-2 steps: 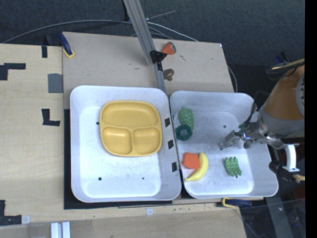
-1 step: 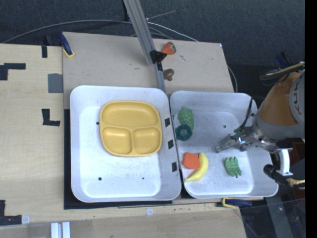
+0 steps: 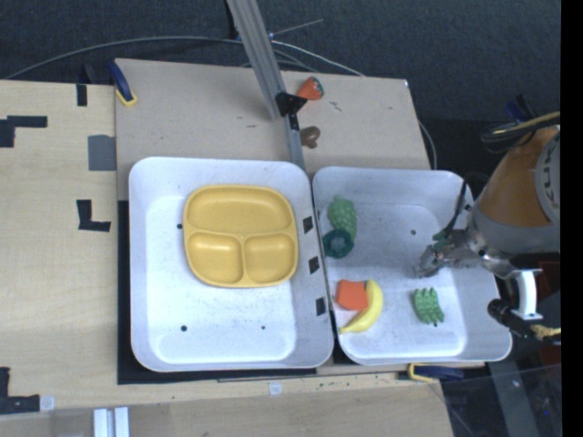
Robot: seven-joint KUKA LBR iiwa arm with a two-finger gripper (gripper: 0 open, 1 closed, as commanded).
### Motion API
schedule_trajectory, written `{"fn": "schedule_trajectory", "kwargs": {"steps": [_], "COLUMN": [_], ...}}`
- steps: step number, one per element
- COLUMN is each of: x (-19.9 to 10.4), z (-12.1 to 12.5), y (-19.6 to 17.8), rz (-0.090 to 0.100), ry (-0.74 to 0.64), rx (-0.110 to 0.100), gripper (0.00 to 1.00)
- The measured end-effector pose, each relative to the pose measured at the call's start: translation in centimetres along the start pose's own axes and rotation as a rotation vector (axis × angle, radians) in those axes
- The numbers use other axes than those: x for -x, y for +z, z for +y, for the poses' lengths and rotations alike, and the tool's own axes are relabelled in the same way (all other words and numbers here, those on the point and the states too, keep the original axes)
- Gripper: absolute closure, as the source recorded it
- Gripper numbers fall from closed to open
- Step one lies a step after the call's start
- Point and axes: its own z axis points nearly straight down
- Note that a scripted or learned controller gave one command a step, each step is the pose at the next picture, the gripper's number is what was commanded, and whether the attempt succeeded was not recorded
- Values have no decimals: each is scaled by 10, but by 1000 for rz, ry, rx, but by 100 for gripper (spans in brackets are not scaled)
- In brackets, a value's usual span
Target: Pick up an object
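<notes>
I see the gripper [image 3: 430, 264] low over the right bin [image 3: 392, 185], near its right wall. Whether its fingers are spread or closed I cannot tell; nothing is visibly between them.

The nearest candidate, a small green toy [image 3: 426, 305], lies just below the gripper on the bin floor, apart from it. An orange block [image 3: 351, 294] touching a banana [image 3: 369, 309] sits further left; a green piece [image 3: 342, 226] lies beside the bin's left wall. A yellow divided plate [image 3: 241, 235] rests in the left bin [image 3: 155, 335].

My judgement: centre over the green toy, then descend straight, keeping clear of the wall.
</notes>
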Motion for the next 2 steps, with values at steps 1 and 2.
{"fn": "schedule_trajectory", "kwargs": {"steps": [1,2], "x": [7,1], "z": [-3,7], "y": [-59,-111], "rz": [-2,-2], "ry": [2,-1], "rx": [5,6], "gripper": [100,100]}}
